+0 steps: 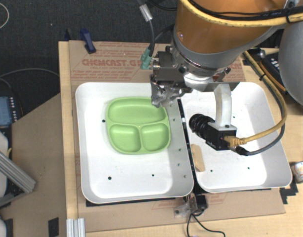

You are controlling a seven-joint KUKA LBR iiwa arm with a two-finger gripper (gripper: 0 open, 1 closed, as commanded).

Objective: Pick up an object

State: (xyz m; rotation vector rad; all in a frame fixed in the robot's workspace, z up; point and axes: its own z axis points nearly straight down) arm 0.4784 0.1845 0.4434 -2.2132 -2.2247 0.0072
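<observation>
Camera view: gripper hangs over the upper right rim of a green divided plate, right at the edge where the two bins meet. Can't tell if it is released or clenched, too blurred. Plate lies flat in the left white bin, three compartments up. Right white bin sits just beside it on the desk.
</observation>
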